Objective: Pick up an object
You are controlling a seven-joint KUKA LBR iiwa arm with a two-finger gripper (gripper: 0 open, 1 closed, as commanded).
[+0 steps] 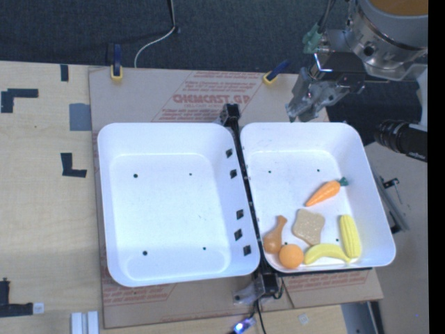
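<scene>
Item: grey two-finger gripper (304, 110), above right white bin's (361, 148) far rim; fingers slightly parted, holding nothing. Candidates, bin's near right corner: orange plastic carrot (324, 193), tan bread slice (308, 226), yellow corn cob (350, 236), yellow banana (325, 255), orange ball (290, 256), brown drumstick (276, 235). Advice: carrot stands apart; straddle its narrow width.

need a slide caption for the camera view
Claw hovers above the right bin's far rim; carrot, corn, banana, orange and bread slice cluster near its front.
</scene>
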